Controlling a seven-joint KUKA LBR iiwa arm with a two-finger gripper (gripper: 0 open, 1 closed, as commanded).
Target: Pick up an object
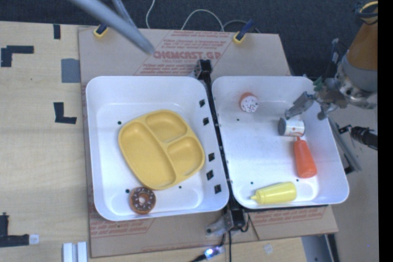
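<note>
Arm: the grey arm, orange band above the wrist, comes in from the right and hangs over the right bin's far right corner.
Gripper: the gripper sits low over the right bin, near its right wall; the fingers stand apart, one dark finger angled down to the left, the other toward the bin's rim, with nothing between them.
Carrot-shaped bottle: an orange bottle with a white-and-grey cap end lies flat in the right bin, cap pointing to the far side, just below the left finger (touching or not, I cannot tell).
Yellow bottle: a yellow squeeze bottle lies on its side near the right bin's front wall, well apart from the gripper.
Small shaker: a little white, orange-topped speckled jar rests in the right bin's far left part.
Left bin: the left bin holds a yellow divided plate, three compartments, set askew.
Doughnut: a chocolate doughnut with sprinkles lies in front of the plate, just beside its rim.
Bench: both bins sit on a brown cardboard sheet.
</note>
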